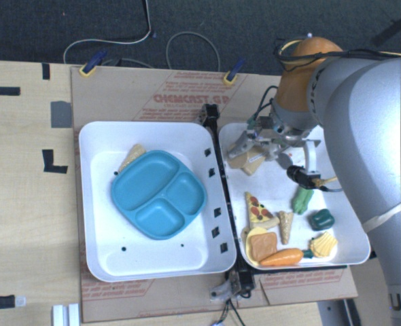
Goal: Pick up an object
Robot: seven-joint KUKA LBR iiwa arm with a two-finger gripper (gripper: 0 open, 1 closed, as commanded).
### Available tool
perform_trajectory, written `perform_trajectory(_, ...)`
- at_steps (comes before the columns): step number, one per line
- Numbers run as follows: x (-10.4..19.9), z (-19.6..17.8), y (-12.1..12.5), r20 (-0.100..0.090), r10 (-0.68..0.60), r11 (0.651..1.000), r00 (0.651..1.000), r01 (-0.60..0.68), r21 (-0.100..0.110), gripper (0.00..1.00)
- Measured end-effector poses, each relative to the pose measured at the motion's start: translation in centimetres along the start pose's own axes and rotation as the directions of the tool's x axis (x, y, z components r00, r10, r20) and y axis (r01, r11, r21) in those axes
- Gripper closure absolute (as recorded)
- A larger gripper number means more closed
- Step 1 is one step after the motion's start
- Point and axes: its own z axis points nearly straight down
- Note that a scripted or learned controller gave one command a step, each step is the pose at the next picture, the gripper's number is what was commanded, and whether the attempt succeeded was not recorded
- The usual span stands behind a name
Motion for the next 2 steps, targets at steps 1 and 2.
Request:
perform_trajectory(1,0.07,0.0,0.0,0.002,0.0,1.0,1.0,0.0,0.0,0.0)
perform_trajectory(2,0.13,0.0,-0.11,0.003,0.001,1.0,1.0,-0.001,-0.004,0.0)
